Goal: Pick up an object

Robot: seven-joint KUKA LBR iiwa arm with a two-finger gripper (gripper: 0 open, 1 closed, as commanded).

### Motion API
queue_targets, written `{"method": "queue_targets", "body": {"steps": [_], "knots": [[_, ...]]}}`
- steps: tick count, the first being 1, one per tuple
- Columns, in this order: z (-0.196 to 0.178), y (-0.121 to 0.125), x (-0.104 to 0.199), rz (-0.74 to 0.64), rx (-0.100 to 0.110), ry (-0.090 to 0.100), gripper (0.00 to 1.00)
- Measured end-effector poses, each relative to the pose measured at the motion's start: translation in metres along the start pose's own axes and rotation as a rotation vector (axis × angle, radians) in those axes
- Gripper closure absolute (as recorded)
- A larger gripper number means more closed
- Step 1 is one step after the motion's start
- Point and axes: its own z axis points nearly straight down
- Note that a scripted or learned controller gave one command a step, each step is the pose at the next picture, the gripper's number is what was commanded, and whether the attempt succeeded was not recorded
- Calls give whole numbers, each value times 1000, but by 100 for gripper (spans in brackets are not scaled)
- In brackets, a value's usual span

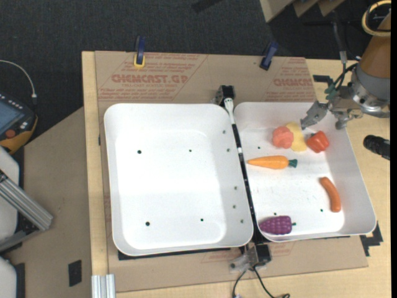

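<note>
The right bin (pixel 347 166) holds several toy foods: a pink-red round piece (pixel 282 136), a pale yellow piece (pixel 298 138), a red pepper-like piece (pixel 318 141), an orange carrot (pixel 268 162), a sausage (pixel 331 194) and purple grapes (pixel 275 225). My gripper (pixel 324 118) hangs at the bin's far right, just above the yellow and red pieces. Its fingers are spread apart, with nothing between them.
The left bin (pixel 167 179) lies beside the right one, a black divider strip (pixel 239 160) between them. Both rest on a brown board (pixel 186 73) held by blue clamps at the back. Cables and equipment sit beyond the bench's edges.
</note>
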Motion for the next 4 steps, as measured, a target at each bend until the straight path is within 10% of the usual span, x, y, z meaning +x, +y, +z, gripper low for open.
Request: {"method": "queue_targets", "body": {"steps": [1, 2, 3, 4], "knots": [[-207, 30, 45, -6, -20, -5, 0], [-207, 28, 42, -1, -6, -5, 100], [-157, 39, 110, -6, 5, 2, 100], [-109, 4, 5, 11, 7, -3, 100]]}}
